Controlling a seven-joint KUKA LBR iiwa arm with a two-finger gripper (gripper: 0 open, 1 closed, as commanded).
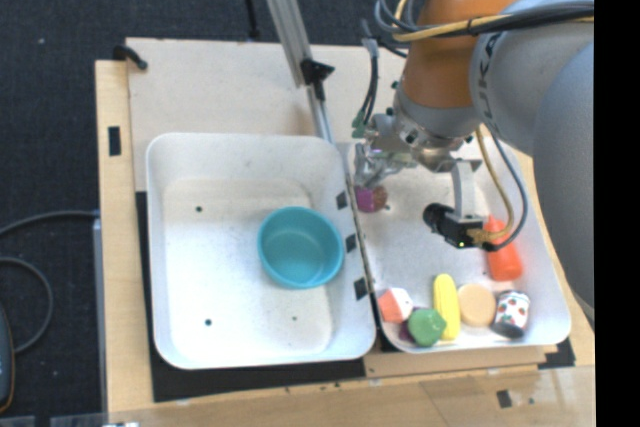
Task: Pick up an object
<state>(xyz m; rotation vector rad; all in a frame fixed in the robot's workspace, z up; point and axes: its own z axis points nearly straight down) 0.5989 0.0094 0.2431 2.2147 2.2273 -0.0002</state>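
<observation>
Camera view: gripper [370,187] low over right bin [545,265], near its upper left corner, beside the wall shared with left bin [160,215]. Fingers closed on purple object [369,200], pinched at its top. Blue bowl [300,247] upright in left bin, toward its right side. Along right bin's lower edge: red-white piece [395,303], green piece [427,326], yellow piece [446,306], tan disc [477,305], spotted die [512,312]. Orange piece [504,261] by right wall.
</observation>
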